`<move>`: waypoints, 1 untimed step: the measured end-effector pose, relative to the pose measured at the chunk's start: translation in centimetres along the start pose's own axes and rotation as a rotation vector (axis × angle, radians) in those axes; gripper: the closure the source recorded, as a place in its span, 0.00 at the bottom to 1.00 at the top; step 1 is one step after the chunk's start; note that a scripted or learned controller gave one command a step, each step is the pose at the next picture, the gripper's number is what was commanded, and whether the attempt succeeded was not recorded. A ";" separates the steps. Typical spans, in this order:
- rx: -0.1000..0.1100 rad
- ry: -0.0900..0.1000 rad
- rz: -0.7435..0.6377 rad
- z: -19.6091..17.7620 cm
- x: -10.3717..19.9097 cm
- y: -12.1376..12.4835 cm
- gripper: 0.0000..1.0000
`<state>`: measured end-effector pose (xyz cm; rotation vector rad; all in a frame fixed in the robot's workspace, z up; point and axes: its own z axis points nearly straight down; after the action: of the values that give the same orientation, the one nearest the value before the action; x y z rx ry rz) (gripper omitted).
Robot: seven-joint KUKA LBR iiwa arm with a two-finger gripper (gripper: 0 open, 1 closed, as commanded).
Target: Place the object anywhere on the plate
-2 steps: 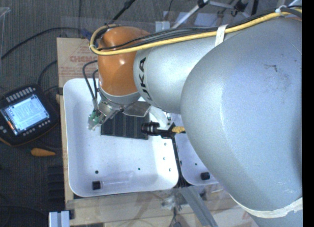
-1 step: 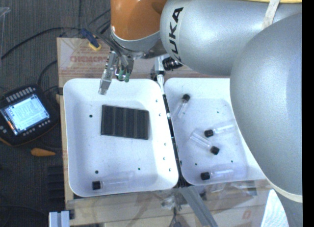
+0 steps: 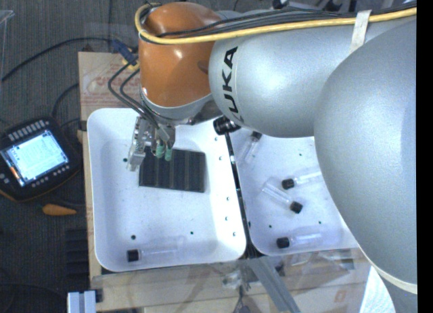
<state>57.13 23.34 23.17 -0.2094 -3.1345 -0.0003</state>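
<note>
**Gripper poised over the dark plate in the left bin**

We see the gripper [image 3: 150,148] in the upper-middle part of the frame, hanging below the orange band [image 3: 174,55] of the arm [image 3: 325,75], its tips just over the upper left corner of the dark plate [image 3: 173,170]. Whether anything sits between the tips we cannot tell, and we cannot say how the gripper is set; green marks show at its lower end.

The plate is a dark, ridged rectangle lying flat near the centre of the left bin [image 3: 108,237]. A clear tube with a black cap [image 3: 154,249] lies along the lower edge of that same bin, well apart from the plate. We cannot tell which object is the one to be placed.

In the right bin [image 3: 260,227], lower middle of the frame, we note three more clear tubes with black caps: one [image 3: 302,179] near the bin's middle, one [image 3: 281,196] just below it, and one [image 3: 298,241] near the lower edge. A fourth tube [image 3: 249,147] lies near the divide between bins.

A yellow cable [image 3: 270,26] runs along the arm. At the left of the frame a handheld pendant with a lit screen [image 3: 34,157] rests beside the bench.
</note>
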 end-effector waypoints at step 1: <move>-0.003 0.000 0.055 13.6 -1.8 0.3 1.00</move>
<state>58.91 23.39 9.60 -0.2949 -3.1277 -0.0045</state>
